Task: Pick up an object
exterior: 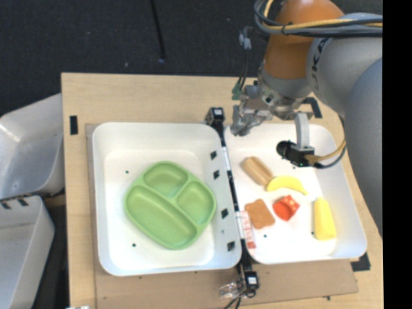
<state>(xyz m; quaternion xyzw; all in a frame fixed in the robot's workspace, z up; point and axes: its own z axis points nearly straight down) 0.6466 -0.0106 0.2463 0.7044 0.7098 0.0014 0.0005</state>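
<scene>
The gripper (243, 122) hangs over the far end of the right bin (351, 237), near the divider; whether it is wide or narrow cannot be told. Nothing is seen held. Candidates lie nearer the camera: a tan roll (256, 170), a banana (286, 184), a red piece (286, 207), a brown slab (260, 214), a yellow block (323, 219). Recommendation: target the roll, nearest and standing clear, straddling its narrow width.

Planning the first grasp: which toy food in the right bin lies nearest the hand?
The tan bread-roll-shaped toy, uppermost in the right bin, just below the hand; the banana, red piece, brown piece and yellow block lie farther.
</scene>
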